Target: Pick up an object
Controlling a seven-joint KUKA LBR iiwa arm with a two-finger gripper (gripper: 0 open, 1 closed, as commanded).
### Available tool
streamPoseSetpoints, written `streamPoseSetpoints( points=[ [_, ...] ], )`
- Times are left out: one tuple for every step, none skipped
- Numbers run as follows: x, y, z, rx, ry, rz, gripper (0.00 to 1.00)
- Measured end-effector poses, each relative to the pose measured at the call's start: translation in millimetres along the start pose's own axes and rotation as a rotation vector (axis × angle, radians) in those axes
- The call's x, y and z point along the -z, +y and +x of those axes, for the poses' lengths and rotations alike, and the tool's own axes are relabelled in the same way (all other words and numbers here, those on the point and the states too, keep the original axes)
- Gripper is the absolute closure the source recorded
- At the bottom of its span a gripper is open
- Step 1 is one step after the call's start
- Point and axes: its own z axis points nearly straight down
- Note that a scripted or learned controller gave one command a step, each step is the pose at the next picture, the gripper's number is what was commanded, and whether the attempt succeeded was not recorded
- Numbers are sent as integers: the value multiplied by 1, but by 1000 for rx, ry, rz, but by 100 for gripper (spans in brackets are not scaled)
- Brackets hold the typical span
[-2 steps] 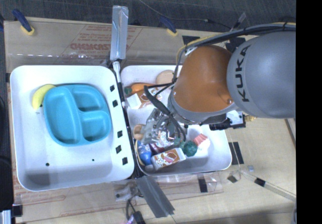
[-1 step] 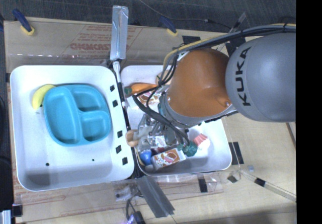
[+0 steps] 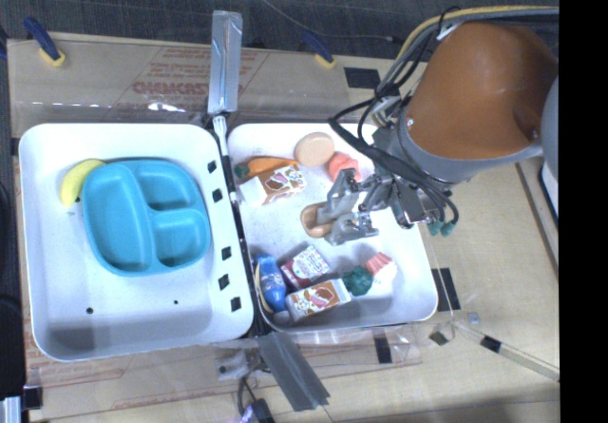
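We see the gripper (image 3: 340, 214) low in the right bin (image 3: 410, 271), over a tan spoon-like obj (image 3: 313, 218); can't tell if the fingers are apart or together. Near it: small carton (image 3: 282, 182), orange carrot (image 3: 263, 165), tan disc (image 3: 313, 148), pink pc (image 3: 342, 164); two more cartons (image 3: 312, 280) sit toward the front edge. Left bin (image 3: 43, 259) holds a blue divided tray (image 3: 147, 215) w/ a banana (image 3: 76, 178) beside it.

Both bins (image 3: 38, 250) are smooth, glossy white plastic. The divided blue tray (image 3: 147, 214) is matt plastic. The gripper (image 3: 344, 212) is bare grey metal; the desk (image 3: 494, 298) is pale wood.
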Motion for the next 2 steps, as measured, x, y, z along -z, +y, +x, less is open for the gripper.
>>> streamPoseSetpoints(
  points=[
    [-143,-75,9,160,17,-10,100],
    [-102,-88,-22,105,7,-4,100]
  ],
)
